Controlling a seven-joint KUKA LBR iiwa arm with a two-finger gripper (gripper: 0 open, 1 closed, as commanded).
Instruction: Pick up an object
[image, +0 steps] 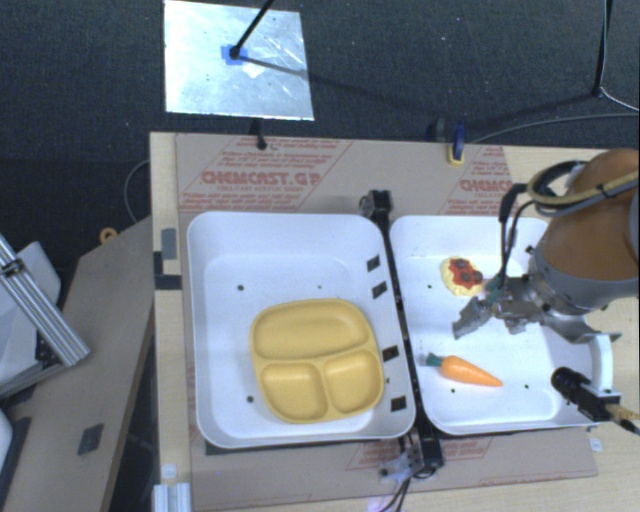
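The claw (478, 312) is seen spread and empty above the carrot (466, 371); light, stiff, smooth; best gripped across its thick middle.

I see a yellow divided tray (316, 358) in my left bin (225, 250), a foil sheet (238, 60) past the counter's (300, 170) far edge

Tray (316, 360) in left bin (225, 250); right bin (425, 270) holds pizza (461, 275) behind carrot (468, 371), gripper (478, 315) between them above.
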